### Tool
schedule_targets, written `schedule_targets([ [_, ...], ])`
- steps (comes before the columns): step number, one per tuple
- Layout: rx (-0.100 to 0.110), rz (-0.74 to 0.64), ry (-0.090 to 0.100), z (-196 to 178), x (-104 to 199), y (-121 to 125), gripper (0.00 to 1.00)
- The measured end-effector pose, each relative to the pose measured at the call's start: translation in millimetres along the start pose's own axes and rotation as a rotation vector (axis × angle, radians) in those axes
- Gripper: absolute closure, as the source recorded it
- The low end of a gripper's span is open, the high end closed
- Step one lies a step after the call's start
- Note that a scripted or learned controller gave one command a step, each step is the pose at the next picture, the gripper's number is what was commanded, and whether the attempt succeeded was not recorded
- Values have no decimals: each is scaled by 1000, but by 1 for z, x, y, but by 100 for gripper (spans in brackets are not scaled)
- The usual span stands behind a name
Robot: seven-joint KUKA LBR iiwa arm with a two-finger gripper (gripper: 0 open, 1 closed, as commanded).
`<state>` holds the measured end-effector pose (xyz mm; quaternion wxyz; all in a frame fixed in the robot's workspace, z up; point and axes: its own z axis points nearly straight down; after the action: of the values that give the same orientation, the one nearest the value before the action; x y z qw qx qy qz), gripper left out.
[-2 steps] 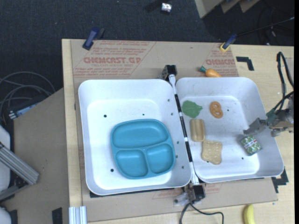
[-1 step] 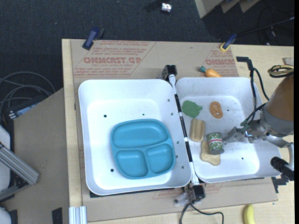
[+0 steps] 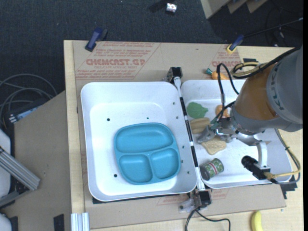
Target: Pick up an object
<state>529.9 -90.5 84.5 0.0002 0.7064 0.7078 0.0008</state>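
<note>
The right bin (image 3: 231, 177) holds several small things: a green leaf-shaped piece (image 3: 196, 110), a tan block (image 3: 197, 125), a tan flat piece (image 3: 215, 146), a green can (image 3: 212, 168) lying on its side, and an orange bit (image 3: 219, 111) partly behind the arm. My gripper (image 3: 211, 132) is down in this bin, between the tan block and the tan flat piece, right at their edges. The wrist hides how it meets them. Nothing is lifted off the bin floor.
A blue divided plate (image 3: 145, 152) lies in the left bin (image 3: 94, 105). The grey and orange arm (image 3: 262, 102) covers the right bin's far right part. A black divider (image 3: 185, 124) runs between the bins. Cables and clamps sit on the bench beyond.
</note>
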Motion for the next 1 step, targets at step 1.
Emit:
schedule_targets([
  [1,0,1,-2,0,-25,38,0],
])
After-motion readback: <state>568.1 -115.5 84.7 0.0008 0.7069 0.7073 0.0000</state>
